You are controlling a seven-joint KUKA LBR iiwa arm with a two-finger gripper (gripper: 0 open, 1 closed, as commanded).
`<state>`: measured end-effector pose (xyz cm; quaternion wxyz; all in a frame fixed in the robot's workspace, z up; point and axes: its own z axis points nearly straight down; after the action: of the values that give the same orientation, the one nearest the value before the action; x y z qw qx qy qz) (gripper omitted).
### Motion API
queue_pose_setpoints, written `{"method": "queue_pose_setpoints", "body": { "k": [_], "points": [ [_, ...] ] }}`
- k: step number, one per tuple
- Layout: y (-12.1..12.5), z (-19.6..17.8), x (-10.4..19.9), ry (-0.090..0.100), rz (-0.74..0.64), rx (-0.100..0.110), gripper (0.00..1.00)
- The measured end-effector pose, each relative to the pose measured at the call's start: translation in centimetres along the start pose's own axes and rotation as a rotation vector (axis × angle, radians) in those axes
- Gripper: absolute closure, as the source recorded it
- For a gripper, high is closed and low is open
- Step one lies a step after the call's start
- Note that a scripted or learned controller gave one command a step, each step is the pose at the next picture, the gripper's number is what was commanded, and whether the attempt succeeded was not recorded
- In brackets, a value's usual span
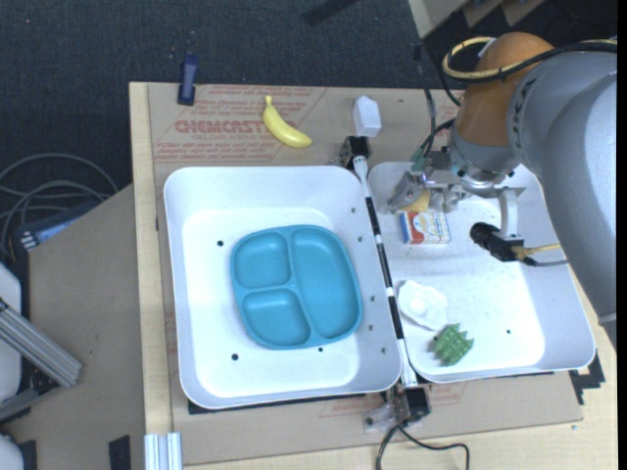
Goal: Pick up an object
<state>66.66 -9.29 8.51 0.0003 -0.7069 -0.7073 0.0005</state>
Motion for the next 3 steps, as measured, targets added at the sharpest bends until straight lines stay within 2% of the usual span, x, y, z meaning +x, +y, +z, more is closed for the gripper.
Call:
{"method": "queue_pose_setpoints", "body": {
  "k": [3],
  "points": [
    [-0.02,0.02,-0.37,-0.001,0.000,0.000,0.00]
  ]
}}
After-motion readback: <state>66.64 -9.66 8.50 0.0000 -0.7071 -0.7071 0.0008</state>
